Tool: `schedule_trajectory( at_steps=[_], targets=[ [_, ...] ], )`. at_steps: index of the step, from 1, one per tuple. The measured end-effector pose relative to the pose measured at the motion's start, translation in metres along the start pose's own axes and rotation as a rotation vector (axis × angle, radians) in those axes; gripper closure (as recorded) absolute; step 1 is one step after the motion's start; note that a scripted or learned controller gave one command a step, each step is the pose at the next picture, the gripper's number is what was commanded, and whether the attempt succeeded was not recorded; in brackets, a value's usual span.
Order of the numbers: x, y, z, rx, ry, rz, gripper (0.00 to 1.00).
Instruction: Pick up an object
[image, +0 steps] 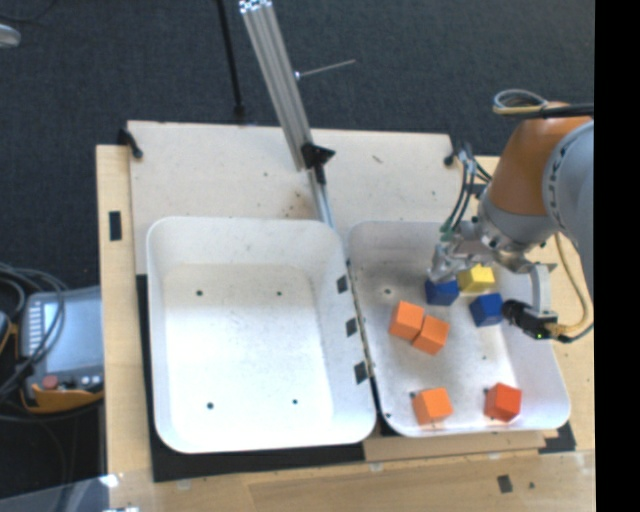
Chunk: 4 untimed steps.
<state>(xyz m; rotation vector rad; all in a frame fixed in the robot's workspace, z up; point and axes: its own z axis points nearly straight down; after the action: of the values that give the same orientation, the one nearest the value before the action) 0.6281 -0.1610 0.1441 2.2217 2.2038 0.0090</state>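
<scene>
The right bin (395, 412) holds several small blocks. A blue block (441, 291) lies near its upper middle, with a yellow block (481, 277) just to its right and a second blue block (486, 308) below that. Two orange blocks (418, 327) touch each other in the middle. Another orange block (433, 404) and a red-orange block (503, 401) lie near the front edge. My gripper (447, 266) hangs low over the first blue block and the yellow one, right above them. Nothing is visibly held.
The left bin (170, 250) stands beside the right one, their rims meeting in the middle. A slanted metal pole (285, 95) rises from behind the bins. A control pendant (55, 345) and cables lie off the bench at the left.
</scene>
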Motion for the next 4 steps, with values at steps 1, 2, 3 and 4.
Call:
schedule_trajectory(
  at_steps=[1,2,3,4],
  targets=[
    [0.001,0.006,-0.063,0.006,0.003,-0.011,1.00],
    [-0.004,0.013,-0.126,0.004,0.002,-0.012,1.00],
    [-0.006,0.013,-0.128,0.010,0.001,-0.014,1.00],
    [0.043,0.003,-0.112,0.013,0.004,-0.013,1.00]
  ],
)
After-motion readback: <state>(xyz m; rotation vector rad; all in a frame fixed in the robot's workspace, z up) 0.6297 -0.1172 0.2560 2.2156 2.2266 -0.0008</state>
